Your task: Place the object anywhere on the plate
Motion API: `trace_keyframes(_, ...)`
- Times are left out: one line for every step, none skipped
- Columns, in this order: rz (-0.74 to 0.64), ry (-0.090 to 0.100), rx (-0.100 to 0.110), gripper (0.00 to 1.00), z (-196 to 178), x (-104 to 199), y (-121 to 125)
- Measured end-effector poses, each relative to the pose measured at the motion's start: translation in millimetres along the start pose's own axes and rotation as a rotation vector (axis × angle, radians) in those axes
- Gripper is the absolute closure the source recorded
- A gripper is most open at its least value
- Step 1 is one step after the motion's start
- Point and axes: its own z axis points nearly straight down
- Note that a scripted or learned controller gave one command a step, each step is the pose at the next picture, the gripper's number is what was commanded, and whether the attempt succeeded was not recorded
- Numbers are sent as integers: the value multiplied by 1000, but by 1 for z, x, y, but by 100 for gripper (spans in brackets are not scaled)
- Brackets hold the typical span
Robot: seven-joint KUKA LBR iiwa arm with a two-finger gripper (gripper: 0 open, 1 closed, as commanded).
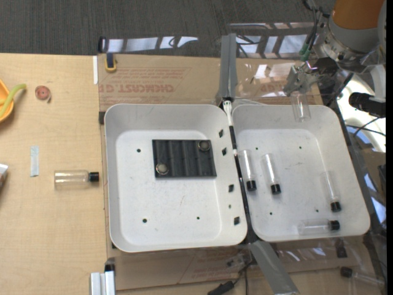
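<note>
Camera view, listed largest to smallest.
Desk [49, 226]: tan, bearing two white bins.
Left bin [123, 226]: holds the dark ribbed plate [184, 158], lying flat near its centre, with two small round pieces resting on it.
Right bin [295, 165]: holds four clear vials [271, 174] with black caps, apart from one another.
Arm: over the right bin's far edge.
End effector [299, 94]: narrow, a clear vial [300, 110] hanging upright between its fingers, above the far rim.
Step in hand, judged: carrying. Next move calls for travel left across the divider, lowering over the plate and releasing.
</note>
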Motion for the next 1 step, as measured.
trace_keyframes(-26, 2, 3, 100, 66, 53, -39)
